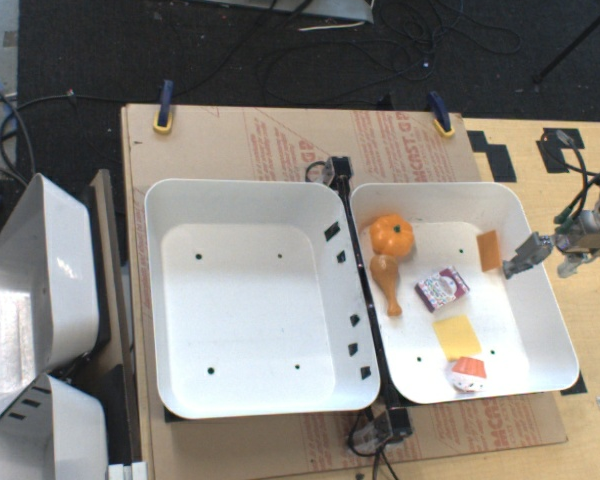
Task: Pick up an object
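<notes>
**Claw waiting at the right bin's edge**

Here, you are looking at the claw (528,255) hanging over the right bin's (540,348) right rim, holding nothing. The orange pumpkin (391,236), drumstick (386,280), purple packet (442,289) and yellow slice (456,336) are lying inside that bin.

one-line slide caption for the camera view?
Gripper at right bin's edge; pumpkin, drumstick, purple packet, yellow slice inside.

2 bins (250,208) smooth glossy white plastic; bench board (280,143) matt brown cardboard.
</notes>
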### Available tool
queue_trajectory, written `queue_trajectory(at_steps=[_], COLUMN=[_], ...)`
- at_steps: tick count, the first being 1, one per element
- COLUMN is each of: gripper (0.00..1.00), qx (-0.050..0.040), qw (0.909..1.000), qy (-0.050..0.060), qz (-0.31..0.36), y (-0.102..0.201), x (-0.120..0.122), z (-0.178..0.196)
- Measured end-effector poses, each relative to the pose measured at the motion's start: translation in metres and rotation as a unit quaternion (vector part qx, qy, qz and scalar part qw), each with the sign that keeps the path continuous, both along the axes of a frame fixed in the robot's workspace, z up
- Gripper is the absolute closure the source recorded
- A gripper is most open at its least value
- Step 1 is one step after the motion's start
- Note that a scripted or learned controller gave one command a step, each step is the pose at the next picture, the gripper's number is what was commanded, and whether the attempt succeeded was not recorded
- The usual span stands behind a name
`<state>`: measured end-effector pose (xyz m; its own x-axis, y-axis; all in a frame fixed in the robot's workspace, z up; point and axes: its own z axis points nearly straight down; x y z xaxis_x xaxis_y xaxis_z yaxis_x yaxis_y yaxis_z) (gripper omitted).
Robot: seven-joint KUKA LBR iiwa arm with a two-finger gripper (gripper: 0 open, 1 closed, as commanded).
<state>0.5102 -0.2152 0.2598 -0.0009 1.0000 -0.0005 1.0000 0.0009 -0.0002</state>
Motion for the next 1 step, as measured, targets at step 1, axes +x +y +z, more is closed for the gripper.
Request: queue_trajectory(at_steps=[1], gripper=[0.00], qx=[-0.0004], qw=[1.0000], qy=[-0.003], qz=[0.002], y=[0.0317], x=[-0.0324], z=[0.0610])
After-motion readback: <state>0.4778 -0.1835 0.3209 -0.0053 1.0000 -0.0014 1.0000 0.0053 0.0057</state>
